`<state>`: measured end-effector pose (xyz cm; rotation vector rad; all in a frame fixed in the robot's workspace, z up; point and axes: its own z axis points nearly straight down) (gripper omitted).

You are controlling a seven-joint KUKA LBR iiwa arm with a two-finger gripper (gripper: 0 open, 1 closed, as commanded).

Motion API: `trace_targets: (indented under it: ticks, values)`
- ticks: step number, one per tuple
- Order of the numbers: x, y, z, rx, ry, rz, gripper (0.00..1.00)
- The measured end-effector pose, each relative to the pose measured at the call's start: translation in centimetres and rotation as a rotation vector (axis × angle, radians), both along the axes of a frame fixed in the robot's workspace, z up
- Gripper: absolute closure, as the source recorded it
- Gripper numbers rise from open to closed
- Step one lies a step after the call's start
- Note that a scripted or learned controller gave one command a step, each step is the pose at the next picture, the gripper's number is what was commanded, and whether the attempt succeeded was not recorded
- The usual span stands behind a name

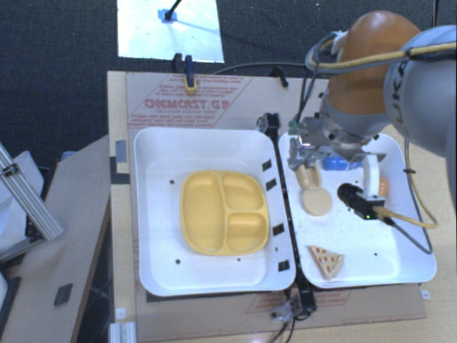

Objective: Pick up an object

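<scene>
My gripper point(303, 153) is low over the far left part of the right bin point(400, 263). Directly under and in front of it lies a tan oblong piece point(308, 178), which seems to touch the gripper's tip. A round beige disc point(318, 203) lies just in front of that piece. A blue object point(335, 164) lies to the gripper's right, partly hidden by the wrist. A triangular slice with a red lattice top point(326, 261) rests near the bin's front. A small orange item point(384, 186) peeks out at the right.
The left bin point(157, 156) holds a yellow divided plate point(223, 211). A black divider with clips point(280, 191) runs between the bins. The arm's orange and grey bulk point(371, 70) hangs over the right bin's far side.
</scene>
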<state>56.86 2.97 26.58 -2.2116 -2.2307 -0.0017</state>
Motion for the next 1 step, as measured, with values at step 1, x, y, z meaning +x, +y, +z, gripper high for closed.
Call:
trace_targets:
  ticks: [1]
  values:
    - [3.14, 4.91, -1.97, 0.000, -0.001, 0.001, 1.00]
